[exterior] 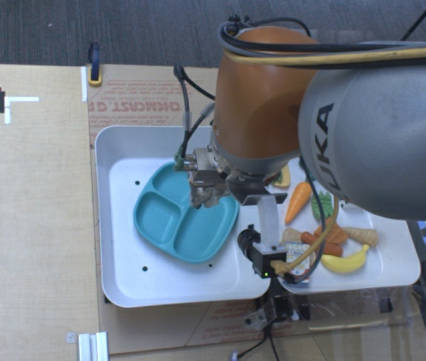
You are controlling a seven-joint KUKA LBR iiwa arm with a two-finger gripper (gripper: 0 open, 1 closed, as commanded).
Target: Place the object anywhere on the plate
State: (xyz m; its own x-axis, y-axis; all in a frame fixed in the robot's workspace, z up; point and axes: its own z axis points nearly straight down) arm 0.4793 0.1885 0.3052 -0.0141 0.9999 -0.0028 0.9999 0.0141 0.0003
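Hovering over the teal divided plate (185, 218) in the left white bin (117, 262), the jaws (207, 194) sit too hidden to tell their state, while a toy carrot (298, 200) and banana (346, 260) lie in the right bin.

plate (174, 228) in left bin (115, 262), banana (346, 261) right

Arm (371, 134) — white letters "UKA"; cardboard (134, 105) — red print, upside down, unreadable

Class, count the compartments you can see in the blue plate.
3: one at the plate's upper end by the gripper, one on its left side, one at the lower right. The arm hides its right edge, so another may be covered.
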